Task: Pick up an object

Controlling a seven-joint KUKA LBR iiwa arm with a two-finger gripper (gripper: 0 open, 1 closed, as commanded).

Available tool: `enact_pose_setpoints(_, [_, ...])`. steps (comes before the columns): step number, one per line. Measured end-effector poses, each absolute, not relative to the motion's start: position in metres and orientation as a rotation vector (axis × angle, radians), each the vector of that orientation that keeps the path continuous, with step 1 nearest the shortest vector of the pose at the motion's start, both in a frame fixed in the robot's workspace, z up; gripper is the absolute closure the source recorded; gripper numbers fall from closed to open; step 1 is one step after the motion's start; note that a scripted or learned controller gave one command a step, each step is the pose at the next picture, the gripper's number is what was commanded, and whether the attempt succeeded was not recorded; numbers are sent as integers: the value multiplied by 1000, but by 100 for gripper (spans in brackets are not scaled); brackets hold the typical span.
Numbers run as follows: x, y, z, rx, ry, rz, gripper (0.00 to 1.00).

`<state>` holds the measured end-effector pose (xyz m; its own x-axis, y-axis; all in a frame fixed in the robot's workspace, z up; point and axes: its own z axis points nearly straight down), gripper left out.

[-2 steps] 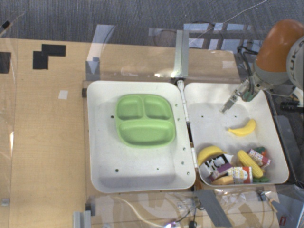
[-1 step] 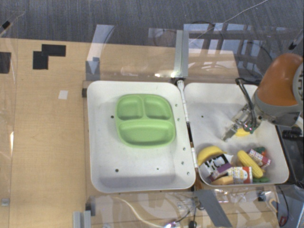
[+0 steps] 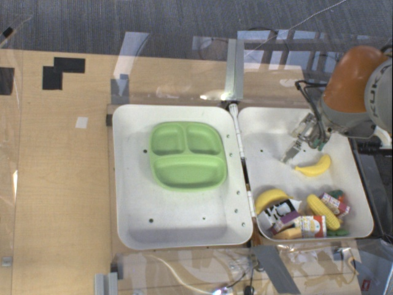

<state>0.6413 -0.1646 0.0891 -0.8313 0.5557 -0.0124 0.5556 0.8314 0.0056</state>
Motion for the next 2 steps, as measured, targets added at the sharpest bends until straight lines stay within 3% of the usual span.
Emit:
enact_pose_setpoints(1, [599, -107, 91, 1092, 2927, 8, 0])
enact_pose_setpoints(2, [640, -98, 89, 1258, 2865, 7, 0])
